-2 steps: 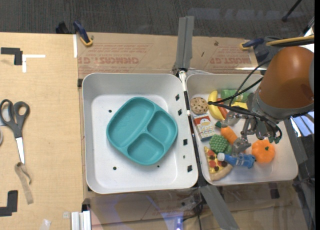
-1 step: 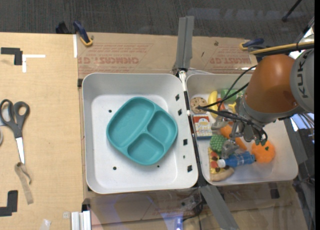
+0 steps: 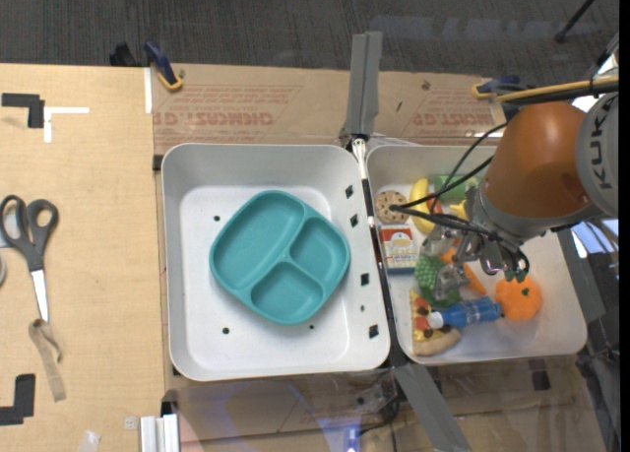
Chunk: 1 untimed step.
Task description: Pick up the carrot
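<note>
The carrot [image 3: 473, 277] shows as a short orange strip in the right bin [image 3: 566, 337], mostly hidden beneath the arm's wrist. My gripper [image 3: 450, 258] hangs low over the middle of that bin, just left of the carrot and over a green broccoli piece [image 3: 429, 271]. Cables and the wrist body cover the gripper's tips. Nothing can be seen held.
Around the gripper lie a round orange fruit [image 3: 519, 299], a blue bottle [image 3: 472, 315], a pizza slice [image 3: 434, 339], a red-and-white carton [image 3: 398, 246], a cookie [image 3: 391, 206] and a banana [image 3: 421, 192]. The left bin [image 3: 187, 342] holds a teal divided plate [image 3: 281, 256]. Scissors [image 3: 30, 233] lie far left.
</note>
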Available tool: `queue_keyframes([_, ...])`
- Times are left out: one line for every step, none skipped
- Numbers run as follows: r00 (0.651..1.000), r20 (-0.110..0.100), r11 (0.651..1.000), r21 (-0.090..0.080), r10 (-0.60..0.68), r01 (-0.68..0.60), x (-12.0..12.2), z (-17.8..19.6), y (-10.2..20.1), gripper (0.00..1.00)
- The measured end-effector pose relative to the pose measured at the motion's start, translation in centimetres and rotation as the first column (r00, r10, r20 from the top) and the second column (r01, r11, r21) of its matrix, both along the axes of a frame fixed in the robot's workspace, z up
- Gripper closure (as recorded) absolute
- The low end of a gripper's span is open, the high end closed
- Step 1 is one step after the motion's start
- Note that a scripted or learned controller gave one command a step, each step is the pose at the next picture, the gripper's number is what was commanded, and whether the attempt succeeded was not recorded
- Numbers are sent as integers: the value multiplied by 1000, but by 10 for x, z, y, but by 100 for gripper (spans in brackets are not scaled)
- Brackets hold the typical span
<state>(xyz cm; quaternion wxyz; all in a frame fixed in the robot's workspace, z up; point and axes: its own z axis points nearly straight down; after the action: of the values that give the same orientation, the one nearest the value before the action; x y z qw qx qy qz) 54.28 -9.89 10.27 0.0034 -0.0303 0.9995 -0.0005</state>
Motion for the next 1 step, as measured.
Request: queue_keyframes([979, -4, 980, 1, -201, 201, -34, 89, 15, 100])
